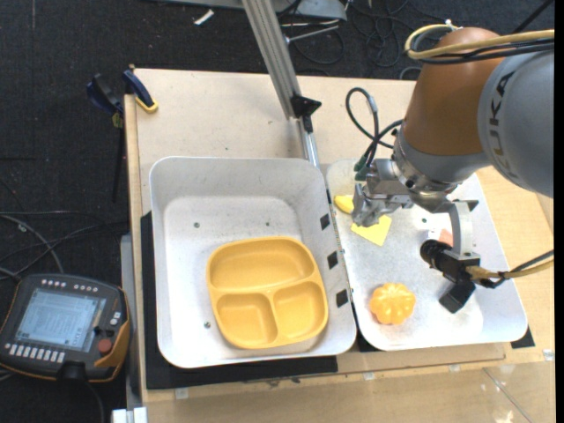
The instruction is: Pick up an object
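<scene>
My gripper (367, 208) hangs low over the upper left part of the right bin (502, 320). Directly below and in front of it lies a yellow wedge (374, 231), either touching the gripper's tip or just under it. A smaller yellow piece (343, 204) sits just left of the gripper, near the bin wall. An orange pumpkin-shaped object (392, 303) rests toward the front of the same bin, well apart from the gripper. A small pink thing (444, 236) peeks out to the right, partly hidden by the arm's hardware.
The left bin (176, 192) holds a yellow divided plate (264, 291) in its front half. A slanted metal pole (278, 51) rises behind the bins. A teach pendant (57, 324) lies off the bench at the lower left.
</scene>
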`<state>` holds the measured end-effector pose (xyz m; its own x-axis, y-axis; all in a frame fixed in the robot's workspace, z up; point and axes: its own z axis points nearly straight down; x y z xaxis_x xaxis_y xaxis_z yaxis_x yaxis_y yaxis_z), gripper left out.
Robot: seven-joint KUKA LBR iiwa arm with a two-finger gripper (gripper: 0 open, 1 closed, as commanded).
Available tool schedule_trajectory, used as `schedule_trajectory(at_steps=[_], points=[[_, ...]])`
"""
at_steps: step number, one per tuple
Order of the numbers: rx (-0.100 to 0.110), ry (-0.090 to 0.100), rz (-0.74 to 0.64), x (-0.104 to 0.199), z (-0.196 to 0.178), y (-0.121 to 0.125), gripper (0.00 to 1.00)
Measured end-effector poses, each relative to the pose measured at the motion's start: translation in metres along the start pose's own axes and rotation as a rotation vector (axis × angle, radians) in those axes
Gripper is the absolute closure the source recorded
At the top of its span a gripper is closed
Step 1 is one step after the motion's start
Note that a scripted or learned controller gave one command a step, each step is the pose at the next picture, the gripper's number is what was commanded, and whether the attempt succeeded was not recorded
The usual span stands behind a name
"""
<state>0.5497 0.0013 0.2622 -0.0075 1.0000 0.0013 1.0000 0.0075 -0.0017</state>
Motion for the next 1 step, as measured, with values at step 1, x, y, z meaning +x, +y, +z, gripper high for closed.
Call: schedule_trajectory(at_steps=[1], points=[[-0.003,0.000,-0.001,0.0557,-0.0021,0.0126,1.00]])
